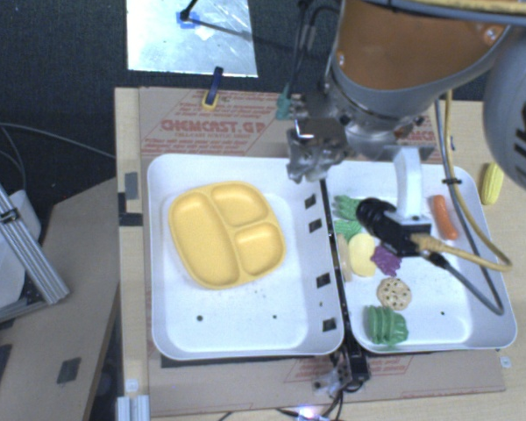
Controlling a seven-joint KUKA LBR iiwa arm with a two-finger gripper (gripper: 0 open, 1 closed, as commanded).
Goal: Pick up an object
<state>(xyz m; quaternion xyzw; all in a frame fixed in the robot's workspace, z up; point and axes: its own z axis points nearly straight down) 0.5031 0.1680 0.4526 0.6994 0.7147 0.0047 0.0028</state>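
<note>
cookie [394,294], green toy [387,325], yellow tray [227,232]

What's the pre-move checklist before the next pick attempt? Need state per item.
1. Objects in the right bin: ok. A cookie, a green piece, a yellow piece, a purple piece and an orange piece lie there.
2. Gripper over a target: not ok. It sits near the divider between the bins, at the far rim, off the objects.
3. Gripper holding something: cannot tell.
4. Left bin: ok. The yellow tray lies flat in it.
5. Cable clear of targets: not ok. It trails across the right bin by the objects.
</note>
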